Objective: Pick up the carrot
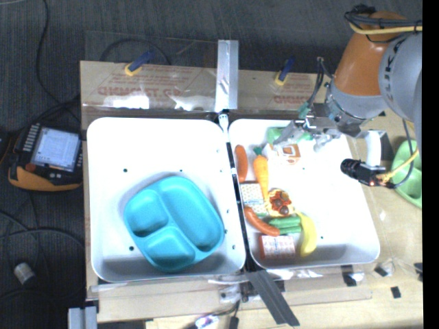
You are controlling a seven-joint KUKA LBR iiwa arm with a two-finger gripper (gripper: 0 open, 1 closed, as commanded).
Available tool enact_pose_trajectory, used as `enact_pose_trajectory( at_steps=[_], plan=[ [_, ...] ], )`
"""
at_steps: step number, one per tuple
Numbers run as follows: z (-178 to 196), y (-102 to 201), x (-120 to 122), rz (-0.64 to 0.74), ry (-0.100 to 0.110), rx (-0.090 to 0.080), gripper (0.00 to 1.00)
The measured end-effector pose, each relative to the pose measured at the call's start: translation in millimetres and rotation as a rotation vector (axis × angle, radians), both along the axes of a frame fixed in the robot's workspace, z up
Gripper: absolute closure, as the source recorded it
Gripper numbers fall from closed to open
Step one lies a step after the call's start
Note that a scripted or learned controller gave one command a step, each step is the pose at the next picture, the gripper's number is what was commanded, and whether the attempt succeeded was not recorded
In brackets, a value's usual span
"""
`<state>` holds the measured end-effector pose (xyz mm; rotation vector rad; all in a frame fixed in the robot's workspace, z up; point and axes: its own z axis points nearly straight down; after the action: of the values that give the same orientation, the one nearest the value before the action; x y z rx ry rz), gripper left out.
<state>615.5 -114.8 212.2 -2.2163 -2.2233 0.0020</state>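
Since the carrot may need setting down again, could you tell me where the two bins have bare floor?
The right white bin is bare right of the yellow banana; its left side is crowded around the orange carrot. The left white bin has bare floor around the blue divided plastic tray, mostly above it.

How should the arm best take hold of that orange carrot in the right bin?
Probably from straight above, pinching the carrot across its thick upper half. It lies lengthwise in the right bin, a sausage along its left, so fingers need care on that side. The gripper hangs near.
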Motion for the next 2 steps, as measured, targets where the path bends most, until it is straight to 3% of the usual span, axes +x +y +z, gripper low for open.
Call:
enact_pose_trajectory(
  at_steps=[1, 2],
  plan=[
    [-105.2, 11.6, -15.8, 0.337, -0.009, -0.003, 0.00],
    [-95.8, 13.5, -14.9, 0.336, -0.011, 0.002, 1.00]
  ],
)
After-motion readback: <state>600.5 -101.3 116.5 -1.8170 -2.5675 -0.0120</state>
